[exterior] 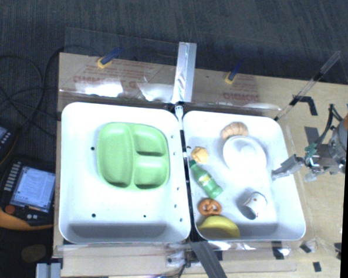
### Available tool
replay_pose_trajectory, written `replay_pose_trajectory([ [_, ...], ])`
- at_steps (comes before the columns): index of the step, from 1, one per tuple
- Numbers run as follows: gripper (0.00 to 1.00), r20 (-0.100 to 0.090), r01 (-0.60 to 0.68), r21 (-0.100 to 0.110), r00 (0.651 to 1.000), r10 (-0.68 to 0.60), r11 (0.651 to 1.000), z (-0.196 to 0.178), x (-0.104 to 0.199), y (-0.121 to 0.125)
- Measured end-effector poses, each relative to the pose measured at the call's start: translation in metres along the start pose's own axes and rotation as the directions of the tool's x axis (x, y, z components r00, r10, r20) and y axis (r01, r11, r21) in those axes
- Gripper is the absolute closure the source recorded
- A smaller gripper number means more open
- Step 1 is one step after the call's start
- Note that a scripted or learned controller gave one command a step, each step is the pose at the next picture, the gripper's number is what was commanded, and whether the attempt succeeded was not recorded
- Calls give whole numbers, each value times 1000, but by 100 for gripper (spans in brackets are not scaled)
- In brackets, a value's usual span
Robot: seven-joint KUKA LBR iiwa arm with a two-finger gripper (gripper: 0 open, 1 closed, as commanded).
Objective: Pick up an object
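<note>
The left bin [72, 176] is holding a green divided plate [133, 155]. The right bin [282, 189] is carrying a white bowl [243, 152], croissant [234, 130], green bottle [206, 181], pretzel [210, 207], banana [219, 227] and silver cup [252, 203]. The claw [287, 167] is hovering at its right rim, its state hard to tell.

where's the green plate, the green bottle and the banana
green plate [133, 155]: camera view, on its middle ridge, in the left bin
green bottle [206, 181]: camera view, on its body, right bin
banana [218, 227]: camera view, on its middle, right bin's near edge
</note>
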State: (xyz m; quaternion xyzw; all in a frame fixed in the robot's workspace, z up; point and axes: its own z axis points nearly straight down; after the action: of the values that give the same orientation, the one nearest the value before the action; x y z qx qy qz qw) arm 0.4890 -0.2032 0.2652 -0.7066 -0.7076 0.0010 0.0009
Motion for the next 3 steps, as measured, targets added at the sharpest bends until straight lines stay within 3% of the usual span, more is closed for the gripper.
replay_pose_trajectory([
  [1, 0, 0, -297, 2, 955, 297, 955, 135, -3, 21],
  [2, 0, 1, -293, -14, 956, 293, 956, 175, 22, -2],
  [3, 100, -1, -291, -16, 957, 291, 957, 166, 23, 0],
])
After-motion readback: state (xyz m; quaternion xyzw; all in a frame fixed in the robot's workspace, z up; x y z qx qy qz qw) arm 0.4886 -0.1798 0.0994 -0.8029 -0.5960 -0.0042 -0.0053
